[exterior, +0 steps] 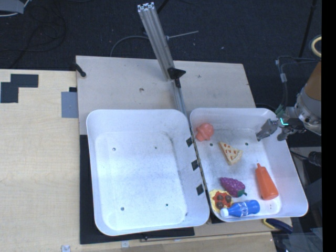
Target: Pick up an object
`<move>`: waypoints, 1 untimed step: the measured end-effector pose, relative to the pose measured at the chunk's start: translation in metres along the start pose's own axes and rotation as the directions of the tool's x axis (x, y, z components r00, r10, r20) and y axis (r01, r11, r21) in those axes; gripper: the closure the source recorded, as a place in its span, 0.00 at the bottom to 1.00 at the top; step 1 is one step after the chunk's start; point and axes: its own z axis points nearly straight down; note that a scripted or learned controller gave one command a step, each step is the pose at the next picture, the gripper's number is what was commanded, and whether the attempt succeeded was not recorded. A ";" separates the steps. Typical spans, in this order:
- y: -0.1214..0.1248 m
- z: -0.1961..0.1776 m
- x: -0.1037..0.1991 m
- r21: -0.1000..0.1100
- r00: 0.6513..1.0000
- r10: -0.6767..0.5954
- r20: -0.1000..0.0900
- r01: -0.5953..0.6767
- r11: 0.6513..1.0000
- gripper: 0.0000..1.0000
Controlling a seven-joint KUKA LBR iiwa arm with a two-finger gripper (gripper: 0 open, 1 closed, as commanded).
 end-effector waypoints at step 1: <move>0.000 0.000 0.000 0.000 1.000 0.000 0.000 0.000 1.000 0.00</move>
